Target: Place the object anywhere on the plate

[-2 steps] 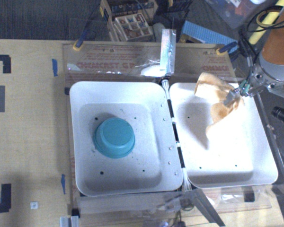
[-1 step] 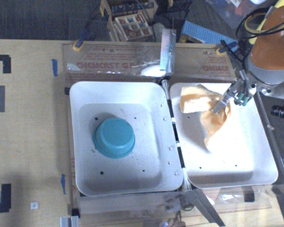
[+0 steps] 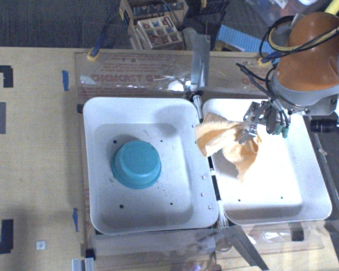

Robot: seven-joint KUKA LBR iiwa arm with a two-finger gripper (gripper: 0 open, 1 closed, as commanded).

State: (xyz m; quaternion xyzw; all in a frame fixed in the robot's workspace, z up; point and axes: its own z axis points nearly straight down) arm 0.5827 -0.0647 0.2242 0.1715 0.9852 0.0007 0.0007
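Two shallow white bins sat side by side on the counter [image 3: 34,151]; the left bin [image 3: 96,117] carried a teal round dish [image 3: 137,164], seemingly the plate, lying near its middle. Further right, an orange-yellow cloth [image 3: 226,143] hung in a crumpled fold over the near-left part of the right bin [image 3: 311,196], one corner draped across the divide between the bins. The hand [image 3: 253,130] was closed on the cloth's upper edge, pinching only a small bunch of fabric. That thin pinch looked likely to slip during the carry, and the trailing fold could snag on the rims between the bins. The limp cloth might also spill off the small teal target and land half on the bin floor. Faint reddish printing ran along the clear sheet [image 3: 135,72] behind the bins, too blurred to read.
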